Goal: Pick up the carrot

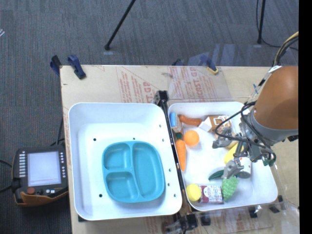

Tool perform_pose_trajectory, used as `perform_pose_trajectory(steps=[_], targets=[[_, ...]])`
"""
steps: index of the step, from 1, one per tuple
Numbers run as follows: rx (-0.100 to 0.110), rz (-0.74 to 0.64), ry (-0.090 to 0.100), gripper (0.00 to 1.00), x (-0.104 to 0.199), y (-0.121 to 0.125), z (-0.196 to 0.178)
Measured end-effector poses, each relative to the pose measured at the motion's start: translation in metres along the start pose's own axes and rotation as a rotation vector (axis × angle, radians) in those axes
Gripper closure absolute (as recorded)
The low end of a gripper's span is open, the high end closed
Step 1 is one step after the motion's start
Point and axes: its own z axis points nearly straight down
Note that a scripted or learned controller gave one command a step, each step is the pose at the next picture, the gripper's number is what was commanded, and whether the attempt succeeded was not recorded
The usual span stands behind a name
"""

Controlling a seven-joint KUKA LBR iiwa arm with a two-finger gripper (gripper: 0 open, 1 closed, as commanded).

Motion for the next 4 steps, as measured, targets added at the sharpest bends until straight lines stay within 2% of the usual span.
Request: perform_pose_trajectory(steps=[1,2,3,4], targets=[[-0.003,0.009,0.006,0.0,-0.123,0.016,0.09],[0.0,0.212,-0.002,0.0,-0.117,0.023,0.122],[-0.001,0.206,-0.006,1.0,-0.119,0.025,0.111],[-0.002,0.131,-0.015,1.0,-0.09,0.081,0.016]])
